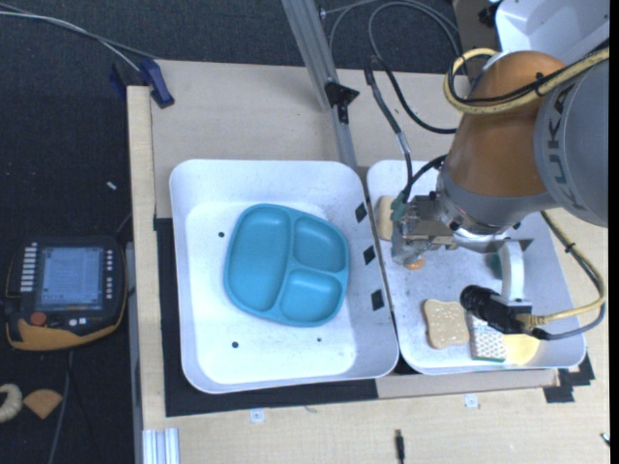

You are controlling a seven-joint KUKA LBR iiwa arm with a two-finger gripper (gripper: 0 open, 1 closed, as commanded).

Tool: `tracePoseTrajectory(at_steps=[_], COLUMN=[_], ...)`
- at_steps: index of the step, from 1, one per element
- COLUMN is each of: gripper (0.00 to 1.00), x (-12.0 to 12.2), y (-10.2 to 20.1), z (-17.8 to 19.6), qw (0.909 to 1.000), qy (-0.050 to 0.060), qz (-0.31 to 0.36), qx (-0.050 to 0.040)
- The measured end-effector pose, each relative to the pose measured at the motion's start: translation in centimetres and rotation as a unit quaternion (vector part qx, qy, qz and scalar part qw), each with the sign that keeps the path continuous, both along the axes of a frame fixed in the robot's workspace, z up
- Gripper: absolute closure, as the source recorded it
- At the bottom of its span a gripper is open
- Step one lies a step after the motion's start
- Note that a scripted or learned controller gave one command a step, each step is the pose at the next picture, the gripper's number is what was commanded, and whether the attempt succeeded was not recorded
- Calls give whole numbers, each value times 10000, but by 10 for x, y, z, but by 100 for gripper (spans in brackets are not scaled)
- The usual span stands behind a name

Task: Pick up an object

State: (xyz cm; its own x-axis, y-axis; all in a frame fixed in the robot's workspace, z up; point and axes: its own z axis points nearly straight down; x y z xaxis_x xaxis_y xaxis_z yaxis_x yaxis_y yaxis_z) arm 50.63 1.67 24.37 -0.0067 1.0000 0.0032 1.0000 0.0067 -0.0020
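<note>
— Gripper (414,249) position? 
— Lowered in the right bin (561,269), at nine o'clock; finger state cannot be told. 
— Objects? 
— Toast-shaped piece (446,324) at six o'clock; others are hidden by the arm (508,133).

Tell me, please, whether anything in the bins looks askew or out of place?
The blue tray lies rotated in the left bin, its edges skewed against the walls. Nothing looks spilled or broken.
</note>
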Motion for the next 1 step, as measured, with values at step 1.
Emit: tracePoseTrajectory(at_steps=[1], gripper=[100], x=[1], y=[58], z=[-19], qw=[10000], qy=[14], qz=[1], qx=[-1])
